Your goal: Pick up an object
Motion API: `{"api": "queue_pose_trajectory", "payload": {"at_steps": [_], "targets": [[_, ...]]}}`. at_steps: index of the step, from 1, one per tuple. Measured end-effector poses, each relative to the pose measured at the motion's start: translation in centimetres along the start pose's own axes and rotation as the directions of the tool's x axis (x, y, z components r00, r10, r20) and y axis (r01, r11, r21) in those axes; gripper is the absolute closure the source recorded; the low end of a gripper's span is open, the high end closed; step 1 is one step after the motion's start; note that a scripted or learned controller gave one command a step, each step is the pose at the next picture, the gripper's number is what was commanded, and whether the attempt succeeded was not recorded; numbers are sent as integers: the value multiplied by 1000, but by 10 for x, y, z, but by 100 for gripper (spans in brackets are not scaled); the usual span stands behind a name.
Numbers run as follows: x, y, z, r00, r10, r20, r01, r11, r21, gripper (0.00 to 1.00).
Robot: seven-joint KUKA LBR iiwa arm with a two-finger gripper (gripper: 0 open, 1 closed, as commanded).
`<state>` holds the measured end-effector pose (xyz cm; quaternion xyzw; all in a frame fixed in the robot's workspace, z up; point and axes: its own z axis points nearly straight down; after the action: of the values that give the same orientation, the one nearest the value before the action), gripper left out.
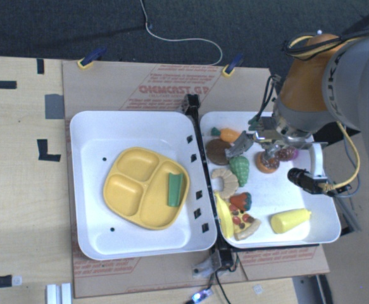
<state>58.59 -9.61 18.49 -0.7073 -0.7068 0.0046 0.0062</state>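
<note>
My gripper (257,147) hangs over the upper part of the right bin (326,201), its fingers apart with nothing between them. One grey finger (240,145) sits just above a green toy vegetable (239,168) and beside a brown disc (217,151). Just below the other finger lies a reddish-brown donut (268,163), with purple grapes (289,152) to its right. An orange carrot (229,134), a beige ring (225,182), a red strawberry (240,201), a banana (223,215), a pizza slice (245,223) and a yellow lemon-like piece (290,220) also lie in this bin.
The left bin (89,170) holds a yellow divided plate (130,192) with a green piece (175,189) in its right compartment. A black divider (200,163) separates the bins. The arm's cables (336,185) loop over the right bin's far side.
</note>
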Motion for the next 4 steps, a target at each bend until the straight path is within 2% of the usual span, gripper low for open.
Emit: {"api": "queue_pose_trajectory", "payload": {"at_steps": [1, 2, 3, 4], "targets": [[0, 3, -7, 1000, -3, 2, 3, 1000, -13, 0], [1, -2, 38, 1000, -3, 3, 3, 1000, -9, 0], [1, -1, 102, 1000, -3, 3, 3, 1000, -10, 0], [1, -1, 100, 1000, -2, 2, 2, 1000, -14, 0]]}}
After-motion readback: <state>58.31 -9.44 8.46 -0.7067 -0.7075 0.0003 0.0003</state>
